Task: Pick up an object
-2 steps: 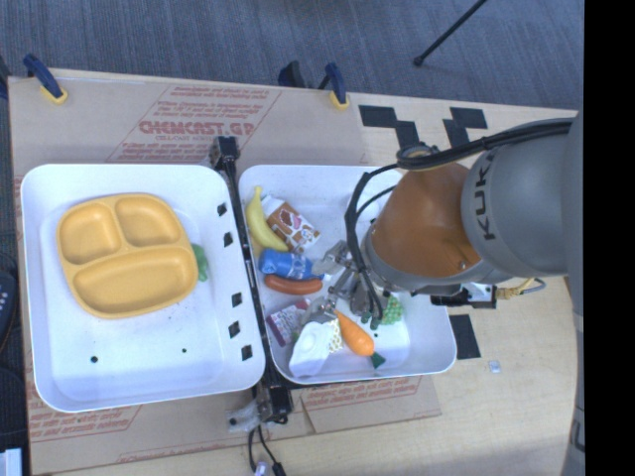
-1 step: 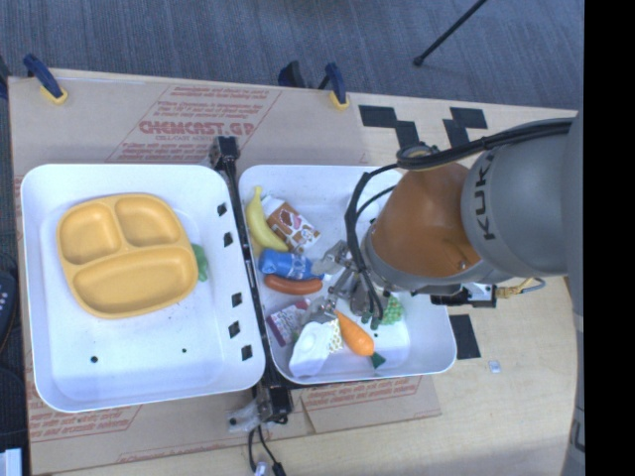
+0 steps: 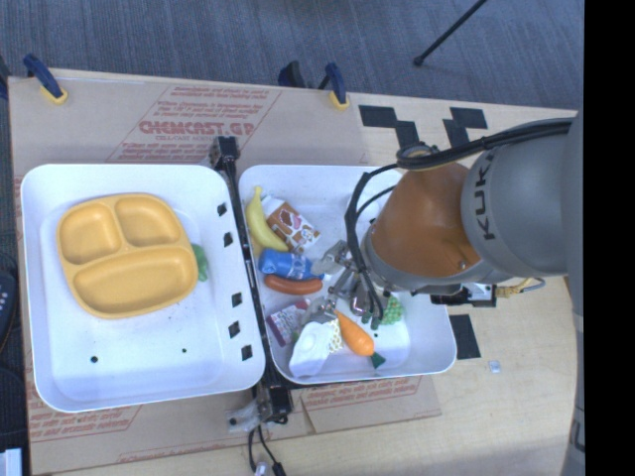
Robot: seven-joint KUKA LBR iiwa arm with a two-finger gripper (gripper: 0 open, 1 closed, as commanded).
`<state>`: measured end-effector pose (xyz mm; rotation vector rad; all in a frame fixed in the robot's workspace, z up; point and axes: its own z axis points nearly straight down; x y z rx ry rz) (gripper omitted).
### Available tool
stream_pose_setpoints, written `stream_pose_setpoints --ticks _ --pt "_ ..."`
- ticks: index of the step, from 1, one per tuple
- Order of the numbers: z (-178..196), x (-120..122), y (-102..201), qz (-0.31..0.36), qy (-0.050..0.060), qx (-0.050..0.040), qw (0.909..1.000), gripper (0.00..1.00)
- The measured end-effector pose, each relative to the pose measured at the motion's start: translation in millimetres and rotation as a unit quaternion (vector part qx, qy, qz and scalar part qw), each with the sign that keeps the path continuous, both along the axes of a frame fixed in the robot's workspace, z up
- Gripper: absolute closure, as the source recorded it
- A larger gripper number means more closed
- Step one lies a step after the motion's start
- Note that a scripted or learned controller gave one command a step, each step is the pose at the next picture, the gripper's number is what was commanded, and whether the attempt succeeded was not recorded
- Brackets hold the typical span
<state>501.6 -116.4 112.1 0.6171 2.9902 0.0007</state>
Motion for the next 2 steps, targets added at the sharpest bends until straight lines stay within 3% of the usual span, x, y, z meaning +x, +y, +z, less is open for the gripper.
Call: stream_pose_setpoints --ticks 2 --pt "0.0 -0.6 -1.3 0.005 0.001 -0.0013 1.0000 0.00"
